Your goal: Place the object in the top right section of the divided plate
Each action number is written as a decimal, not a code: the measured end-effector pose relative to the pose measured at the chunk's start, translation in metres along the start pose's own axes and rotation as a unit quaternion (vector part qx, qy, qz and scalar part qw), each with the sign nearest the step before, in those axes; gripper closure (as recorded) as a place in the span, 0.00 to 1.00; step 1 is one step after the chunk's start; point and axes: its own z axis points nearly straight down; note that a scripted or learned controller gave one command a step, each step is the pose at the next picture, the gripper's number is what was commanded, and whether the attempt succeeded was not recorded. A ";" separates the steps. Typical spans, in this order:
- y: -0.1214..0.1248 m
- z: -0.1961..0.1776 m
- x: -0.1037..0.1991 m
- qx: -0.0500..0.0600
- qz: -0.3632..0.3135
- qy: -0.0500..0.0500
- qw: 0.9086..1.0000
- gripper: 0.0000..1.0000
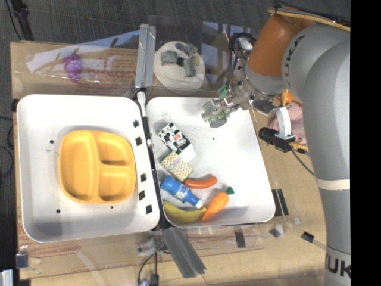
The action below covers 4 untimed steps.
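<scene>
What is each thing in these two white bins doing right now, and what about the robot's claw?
Divided plate: upright in left bin, nothing in its sections.
Cow-print carton: lying flat, right bin.
Checkered block: lying flat.
Blue bottle: on its side.
Sausage: lying flat.
Carrot: lying flat.
Banana: against the bin's near wall.
Gripper: over the right bin's far edge.

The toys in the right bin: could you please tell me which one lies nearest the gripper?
The black-and-white cow-patterned carton. It lies highest in the pile, closest to the gripper; the carrot and banana lie at the bin's far edge.

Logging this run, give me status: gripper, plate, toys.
Gripper over right bin's top edge, nothing seen held. Plate in left bin. Toys piled at right bin's left side.
</scene>
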 end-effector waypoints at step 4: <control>-0.020 0.000 0.264 0.001 -0.553 0.000 0.833 1.00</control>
